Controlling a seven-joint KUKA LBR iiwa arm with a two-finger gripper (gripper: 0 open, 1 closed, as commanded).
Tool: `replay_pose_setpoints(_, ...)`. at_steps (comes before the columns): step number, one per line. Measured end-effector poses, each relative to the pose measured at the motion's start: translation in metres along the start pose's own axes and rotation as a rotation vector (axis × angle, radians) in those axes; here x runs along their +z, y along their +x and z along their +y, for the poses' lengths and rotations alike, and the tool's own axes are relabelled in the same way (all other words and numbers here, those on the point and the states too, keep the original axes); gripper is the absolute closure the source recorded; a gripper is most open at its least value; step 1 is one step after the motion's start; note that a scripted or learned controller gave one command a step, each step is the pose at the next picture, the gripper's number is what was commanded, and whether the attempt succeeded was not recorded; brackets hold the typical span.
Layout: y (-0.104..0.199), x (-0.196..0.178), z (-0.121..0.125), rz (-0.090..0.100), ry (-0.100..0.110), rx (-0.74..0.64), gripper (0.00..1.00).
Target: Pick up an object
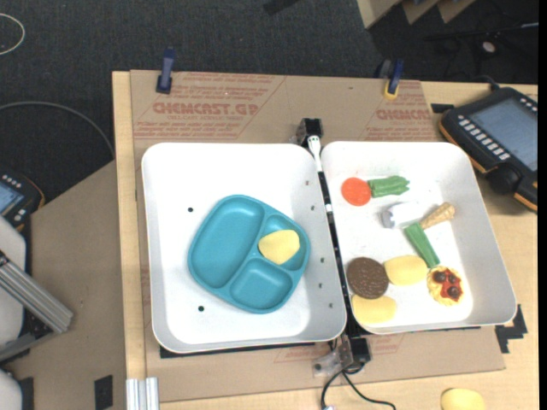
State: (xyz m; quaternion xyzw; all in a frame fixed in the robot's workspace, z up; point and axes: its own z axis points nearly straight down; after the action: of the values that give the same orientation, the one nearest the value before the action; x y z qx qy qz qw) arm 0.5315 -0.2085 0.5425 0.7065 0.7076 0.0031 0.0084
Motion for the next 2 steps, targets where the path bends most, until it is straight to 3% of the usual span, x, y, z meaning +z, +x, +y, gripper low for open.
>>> replay_pose_setpoints(1, -0.016, 0.117, -0.057, 0.011, 0.027, 0.006, 1.00)
replay_pose_setpoints(2, 0.009, 0.005, -0.005, 0.001, 0.000, -0.004, 1.00)
